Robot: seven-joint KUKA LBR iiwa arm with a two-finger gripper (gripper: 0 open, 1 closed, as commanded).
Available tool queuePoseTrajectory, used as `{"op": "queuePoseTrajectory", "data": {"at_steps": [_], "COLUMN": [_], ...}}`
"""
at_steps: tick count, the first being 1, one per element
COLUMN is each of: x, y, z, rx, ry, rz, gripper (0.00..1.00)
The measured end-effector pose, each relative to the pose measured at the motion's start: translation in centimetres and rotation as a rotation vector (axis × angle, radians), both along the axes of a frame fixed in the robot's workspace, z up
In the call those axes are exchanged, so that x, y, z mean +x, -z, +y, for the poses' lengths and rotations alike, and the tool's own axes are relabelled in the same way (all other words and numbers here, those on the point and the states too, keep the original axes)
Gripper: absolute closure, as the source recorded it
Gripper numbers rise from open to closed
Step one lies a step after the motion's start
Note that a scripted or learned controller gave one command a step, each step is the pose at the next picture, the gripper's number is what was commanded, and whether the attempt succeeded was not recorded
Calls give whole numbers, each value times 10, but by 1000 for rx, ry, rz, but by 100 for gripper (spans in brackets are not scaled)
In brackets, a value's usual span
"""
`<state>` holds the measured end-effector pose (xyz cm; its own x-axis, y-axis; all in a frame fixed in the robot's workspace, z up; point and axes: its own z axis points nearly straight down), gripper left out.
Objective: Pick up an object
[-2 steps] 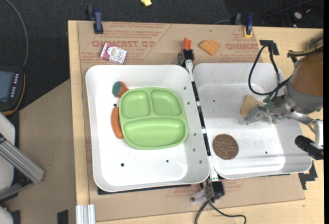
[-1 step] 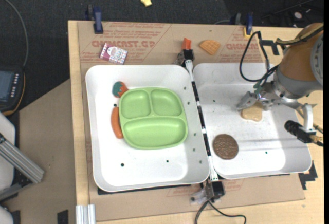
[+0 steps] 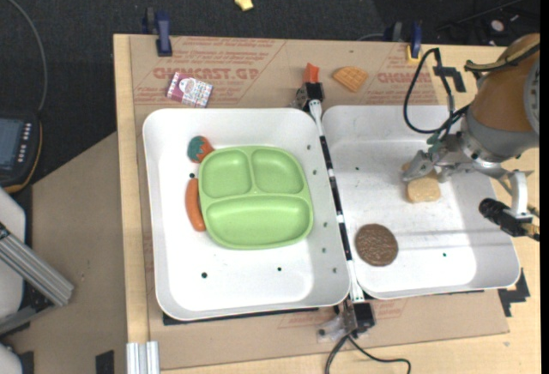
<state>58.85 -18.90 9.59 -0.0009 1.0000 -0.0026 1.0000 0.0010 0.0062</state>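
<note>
From here I can't tell whether the gripper (image 3: 426, 171) is apart or together; its tips blur into the tan cracker (image 3: 423, 190) just below them in the right bin (image 3: 480, 274). The cracker looks squarish, with no clear long axis. A brown cookie (image 3: 377, 244) lies nearer me.

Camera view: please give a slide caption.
Gripper low over a tan piece in the right bin.

- A tan cracker (image 3: 422, 190) lay flat in the right bin, upper middle.
- A round brown cookie (image 3: 377, 244) lay flat in the same bin, near its left wall, well apart from the cracker.
</note>
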Motion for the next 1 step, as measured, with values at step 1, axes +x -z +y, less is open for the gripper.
{"op": "queuePoseTrajectory", "data": {"at_steps": [1], "x": [26], "y": [10], "z": [88], "rx": [2], "ry": [-7], "rz": [1], "gripper": [100]}}
